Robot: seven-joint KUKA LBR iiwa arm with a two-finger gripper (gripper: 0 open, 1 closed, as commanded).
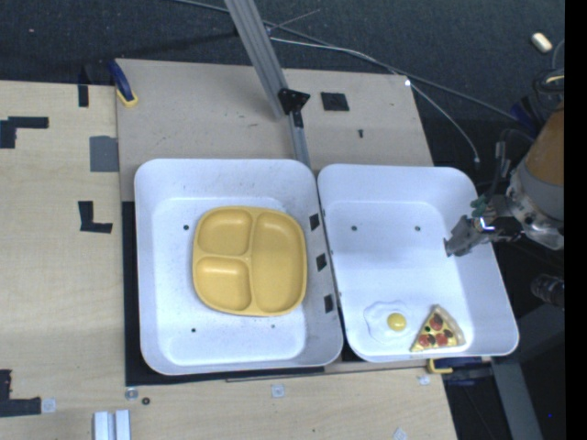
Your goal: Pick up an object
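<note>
gripper (pixel 465 236) sits at the right wall of the right bin (pixel 404 183), roughly mid-height along that wall, dark fingers pointing left and down into the bin. nothing visible between the fingers; can't tell if they're released or clenched, too small and dark. arm (pixel 541 177) enters from the right, orange band above the wrist. fried egg toy (pixel 389 321) lies flat on the right bin floor near the front edge, pizza slice toy (pixel 438 330) just beside it on the right, both well apart from the gripper. left bin (pixel 160 246) holds a yellow divided plate (pixel 249 260), three compartments, roughly centred.
</note>
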